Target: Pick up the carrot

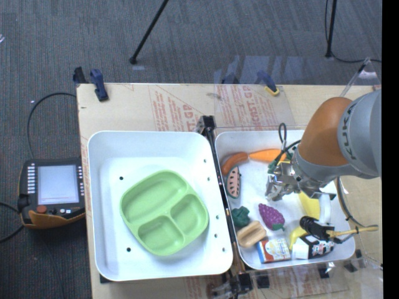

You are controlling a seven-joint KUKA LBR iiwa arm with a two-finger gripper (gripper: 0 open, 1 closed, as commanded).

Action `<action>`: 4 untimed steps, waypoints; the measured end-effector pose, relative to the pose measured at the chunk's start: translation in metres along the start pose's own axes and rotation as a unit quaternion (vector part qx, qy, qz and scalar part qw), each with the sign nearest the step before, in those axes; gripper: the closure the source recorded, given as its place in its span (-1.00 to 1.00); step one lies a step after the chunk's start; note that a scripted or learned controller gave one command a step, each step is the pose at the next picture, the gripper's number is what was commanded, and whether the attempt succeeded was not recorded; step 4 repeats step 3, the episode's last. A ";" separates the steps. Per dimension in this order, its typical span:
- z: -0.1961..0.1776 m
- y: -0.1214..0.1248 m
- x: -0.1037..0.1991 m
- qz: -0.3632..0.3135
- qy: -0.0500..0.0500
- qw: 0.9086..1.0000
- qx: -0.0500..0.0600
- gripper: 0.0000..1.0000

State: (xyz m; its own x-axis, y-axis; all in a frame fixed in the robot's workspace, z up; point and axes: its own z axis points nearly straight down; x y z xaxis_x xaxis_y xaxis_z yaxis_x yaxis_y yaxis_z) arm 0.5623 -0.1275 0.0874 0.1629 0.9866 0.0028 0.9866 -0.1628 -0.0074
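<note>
The carrot (264,156) is orange and lies across the far end of the right bin (249,139), its green top pointing right toward the arm. My gripper (276,190) hangs over the middle of that bin, a little nearer the camera than the carrot and just beyond the purple grapes (271,216). Nothing shows between the gripper and the carrot, and the two are apart.
Around the gripper lie a sausage (234,161), a watermelon slice (234,183), a green broccoli piece (240,216), a hot dog bun (251,233), a yellow item (308,205), a small carton (275,250) and a white bottle (313,248). The left bin (103,167) holds a green divided plate (163,212).
</note>
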 end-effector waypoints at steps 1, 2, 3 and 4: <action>0.000 0.000 -0.001 0.002 0.000 1.000 -0.001 -1.00; 0.000 0.058 -0.024 0.172 0.000 0.985 -0.001 -1.00; 0.001 0.081 -0.006 0.291 -0.001 0.957 0.005 -1.00; 0.001 0.081 -0.006 0.291 -0.001 0.957 0.005 -1.00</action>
